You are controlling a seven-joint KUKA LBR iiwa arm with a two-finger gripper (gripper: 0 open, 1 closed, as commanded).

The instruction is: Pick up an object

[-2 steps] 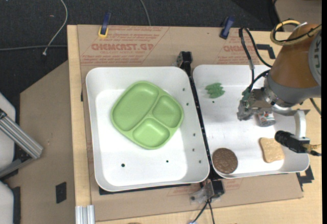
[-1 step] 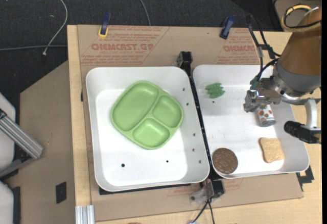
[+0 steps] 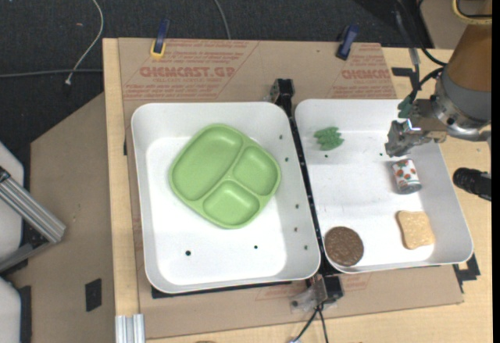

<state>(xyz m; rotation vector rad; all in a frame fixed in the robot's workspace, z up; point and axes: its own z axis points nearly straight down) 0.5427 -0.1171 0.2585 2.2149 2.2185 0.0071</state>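
In the right bin (image 3: 355, 185) lie a small green leafy piece (image 3: 329, 137) at the back left, a small can with a red-dotted label (image 3: 405, 175) at the right, a tan bread-like piece (image 3: 415, 230) at the front right, and a round brown patty (image 3: 344, 246) at the front left. My gripper (image 3: 398, 140) hangs over the right bin's back right part, just above and behind the can. The left bin (image 3: 156, 201) holds a green divided plate (image 3: 225, 175).
Blue clamps (image 3: 160, 37) (image 3: 348, 42) hold the cardboard base at its back edge. A black bracket (image 3: 282, 90) sits between the bins at the back. Cables trail over the dark floor beyond. The middle of the right bin is bare white.
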